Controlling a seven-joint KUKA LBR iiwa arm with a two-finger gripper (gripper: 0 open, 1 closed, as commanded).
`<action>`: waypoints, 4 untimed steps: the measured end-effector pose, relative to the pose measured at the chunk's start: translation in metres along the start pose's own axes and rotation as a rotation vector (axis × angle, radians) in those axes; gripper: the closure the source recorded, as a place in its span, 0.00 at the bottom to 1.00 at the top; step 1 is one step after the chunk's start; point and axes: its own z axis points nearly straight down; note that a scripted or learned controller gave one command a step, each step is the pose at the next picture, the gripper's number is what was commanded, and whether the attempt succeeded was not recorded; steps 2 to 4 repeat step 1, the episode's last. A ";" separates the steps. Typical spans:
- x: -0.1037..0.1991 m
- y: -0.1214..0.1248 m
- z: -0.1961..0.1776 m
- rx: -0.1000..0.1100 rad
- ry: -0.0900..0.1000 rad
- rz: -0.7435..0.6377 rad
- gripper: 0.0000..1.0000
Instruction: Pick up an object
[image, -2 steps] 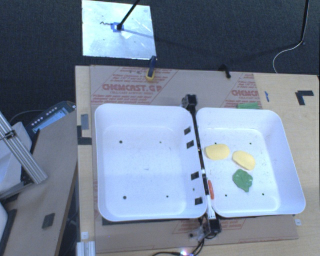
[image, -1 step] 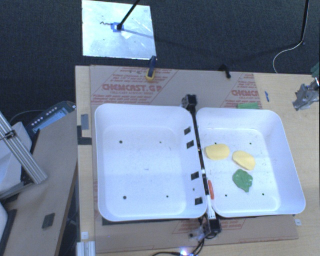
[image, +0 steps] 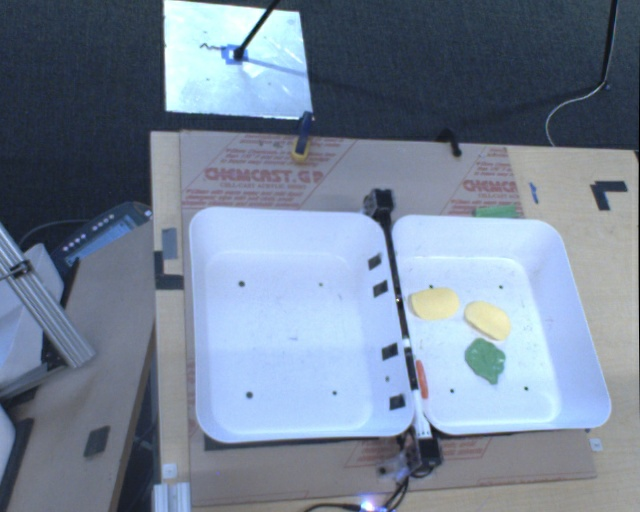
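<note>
The right white bin (image: 560, 262) holds three small flat objects. A pale yellow oval piece (image: 434, 303) lies near the bin's left wall. Beside it to the right lies a second yellow piece (image: 488, 320), slightly darker. A green leaf-shaped piece (image: 485, 359) rests just below those two. A thin orange-red item (image: 422, 378) lies along the divider between the bins.
The left white bin (image: 210, 250) sits next to the right one, joined by black clips (image: 378, 289). Both stand on a cardboard sheet (image: 260, 170). A shiny metal plate (image: 236, 58) lies at the back. A grey rail (image: 40, 305) and a device (image: 100, 232) stand at the left.
</note>
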 end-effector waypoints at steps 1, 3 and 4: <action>-0.031 0.059 -0.004 0.010 0.001 0.003 1.00; -0.031 0.059 -0.004 0.010 0.001 0.003 1.00; -0.031 0.059 -0.004 0.010 0.001 0.003 1.00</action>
